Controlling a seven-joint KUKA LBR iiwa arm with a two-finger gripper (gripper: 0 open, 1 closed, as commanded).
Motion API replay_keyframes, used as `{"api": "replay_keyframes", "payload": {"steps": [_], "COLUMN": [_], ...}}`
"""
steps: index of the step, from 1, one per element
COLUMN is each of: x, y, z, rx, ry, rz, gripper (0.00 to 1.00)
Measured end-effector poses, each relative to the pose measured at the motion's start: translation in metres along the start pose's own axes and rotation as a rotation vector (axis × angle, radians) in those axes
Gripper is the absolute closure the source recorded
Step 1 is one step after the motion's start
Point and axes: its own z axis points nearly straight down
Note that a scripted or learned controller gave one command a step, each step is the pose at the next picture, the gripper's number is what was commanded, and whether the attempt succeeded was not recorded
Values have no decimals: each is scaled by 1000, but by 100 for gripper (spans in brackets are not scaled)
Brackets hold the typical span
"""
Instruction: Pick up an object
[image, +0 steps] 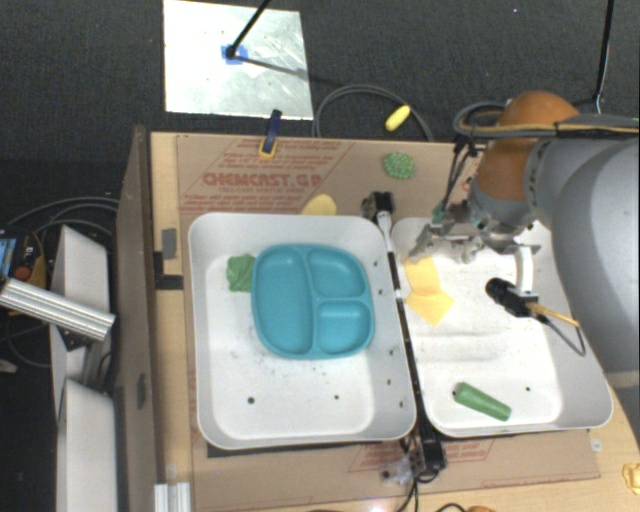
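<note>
My gripper (448, 240) hangs over the far left corner of the right bin (575, 400), under the grey arm with its orange band. Just in front of it lies a yellow block (422, 275), and a second yellow piece (432, 306) sits beside that one. A green cylinder (482, 401) rests near the right bin's front edge. The left bin (215, 400) holds a blue divided plate (310, 301). A small green piece (240, 272) is tucked at the plate's left rim. I see nothing held in the gripper.
Behind the bins, on the cardboard, lie a yellow lump (320, 206) and a round green thing (399, 165). A yellow piece (398, 118) lies further back. A small black clip (378, 207) stands at the far end of the wall between the bins.
</note>
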Motion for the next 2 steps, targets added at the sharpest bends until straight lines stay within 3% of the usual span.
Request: {"api": "replay_keyframes", "payload": {"steps": [1, 2], "x": [12, 1], "y": [-25, -25], "z": [1, 1], "rx": [7, 5], "ry": [0, 0], "rz": [4, 5], "gripper": [0, 0]}}
